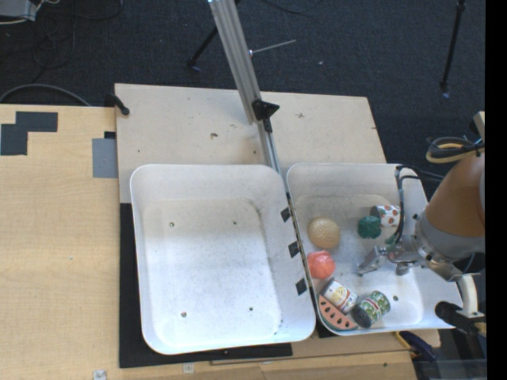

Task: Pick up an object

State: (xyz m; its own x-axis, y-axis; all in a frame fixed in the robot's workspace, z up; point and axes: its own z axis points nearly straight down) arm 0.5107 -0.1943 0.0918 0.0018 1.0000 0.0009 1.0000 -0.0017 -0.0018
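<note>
The right bin [348, 182] holds several small objects. A tan ball [324, 232] lies near its left wall, with a red-orange ball [321, 264] just in front of it. A dark green toy [368, 227] and a white-and-red toy [386, 214] sit further right. Along the bin's front edge are a small labelled can [339, 295], a green can [372, 307] and a watermelon-slice piece [336, 318]. My gripper [374, 260] hangs low in the middle of this bin, right of the red-orange ball, below the green toy and apart from all of them.
The left bin [158, 212] is beside it, split off by a shared wall with black clips [291, 248]. A slanted metal rail [242, 62] rises behind the bins. The arm's orange band [458, 200] overhangs the right bin's right edge.
</note>
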